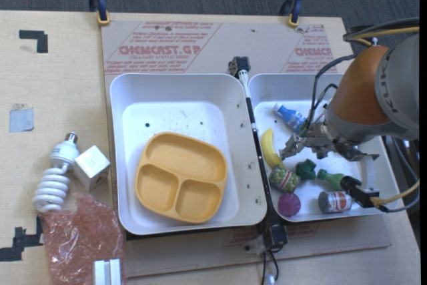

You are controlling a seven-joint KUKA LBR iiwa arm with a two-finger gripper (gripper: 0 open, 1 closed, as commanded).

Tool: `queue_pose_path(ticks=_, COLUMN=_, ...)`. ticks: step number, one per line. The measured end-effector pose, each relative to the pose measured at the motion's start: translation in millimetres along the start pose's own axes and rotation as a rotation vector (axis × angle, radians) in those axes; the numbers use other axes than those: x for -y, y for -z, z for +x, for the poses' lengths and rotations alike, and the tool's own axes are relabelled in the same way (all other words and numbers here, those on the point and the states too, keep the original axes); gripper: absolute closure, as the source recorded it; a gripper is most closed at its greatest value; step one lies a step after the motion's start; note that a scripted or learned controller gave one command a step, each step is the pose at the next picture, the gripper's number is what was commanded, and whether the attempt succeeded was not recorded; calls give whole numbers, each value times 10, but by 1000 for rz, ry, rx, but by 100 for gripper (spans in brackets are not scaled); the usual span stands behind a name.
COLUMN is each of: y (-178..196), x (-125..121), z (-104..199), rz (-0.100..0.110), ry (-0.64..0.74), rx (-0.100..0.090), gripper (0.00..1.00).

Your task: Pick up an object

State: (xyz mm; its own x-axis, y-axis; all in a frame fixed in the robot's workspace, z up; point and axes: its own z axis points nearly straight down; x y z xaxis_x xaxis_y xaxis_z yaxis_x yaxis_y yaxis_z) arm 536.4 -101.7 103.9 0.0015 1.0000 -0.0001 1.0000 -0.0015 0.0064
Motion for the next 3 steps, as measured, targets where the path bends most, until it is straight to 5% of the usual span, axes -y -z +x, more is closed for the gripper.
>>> queue_pose_path(ticks=1, y=98, x=-12, z=-3, rz=-2, ry=0, rx=1, gripper=100)
queue_pose_path(ticks=2, y=98, x=-12, z=-4, rz=-2, ry=0, rx=1, gripper=0)
queue_pose_path(ticks=3, y=-113, x=376, z=-132, rz=5, ry=0, rx=0, gripper=0)
